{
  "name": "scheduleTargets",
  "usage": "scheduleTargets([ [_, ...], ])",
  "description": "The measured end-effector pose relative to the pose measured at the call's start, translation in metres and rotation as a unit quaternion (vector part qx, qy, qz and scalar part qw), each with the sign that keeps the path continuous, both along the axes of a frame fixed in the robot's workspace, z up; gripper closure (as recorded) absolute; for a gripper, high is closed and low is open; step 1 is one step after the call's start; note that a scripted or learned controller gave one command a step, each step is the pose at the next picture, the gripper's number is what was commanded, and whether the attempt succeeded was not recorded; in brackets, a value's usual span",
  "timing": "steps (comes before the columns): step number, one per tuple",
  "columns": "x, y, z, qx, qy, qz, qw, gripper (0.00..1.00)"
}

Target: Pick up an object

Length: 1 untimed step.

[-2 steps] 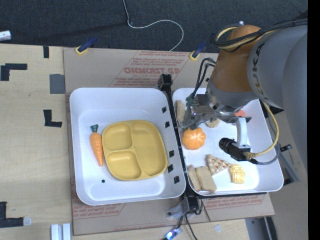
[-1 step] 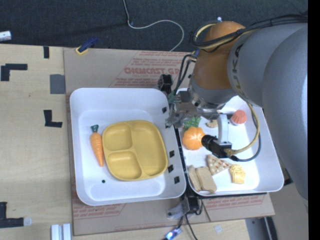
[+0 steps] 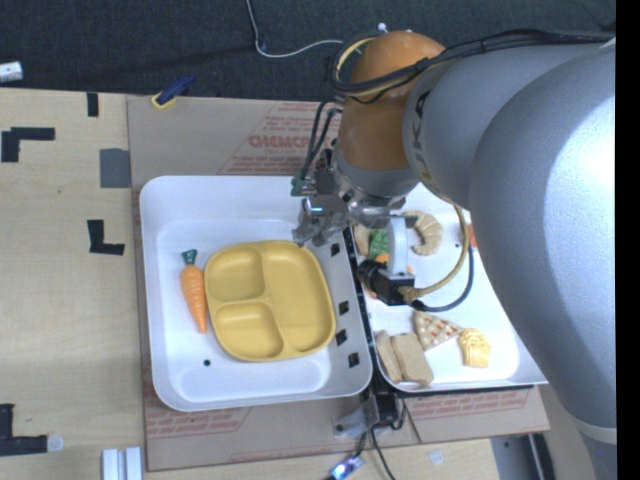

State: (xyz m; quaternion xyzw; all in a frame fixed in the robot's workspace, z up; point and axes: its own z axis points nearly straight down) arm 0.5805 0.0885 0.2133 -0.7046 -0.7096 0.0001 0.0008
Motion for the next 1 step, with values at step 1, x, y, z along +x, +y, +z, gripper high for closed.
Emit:
scheduleTargets([
  [1,0.0039,0.0087,0.0119,-0.0004,0.000,-0.002,1.0000,1.00],
])
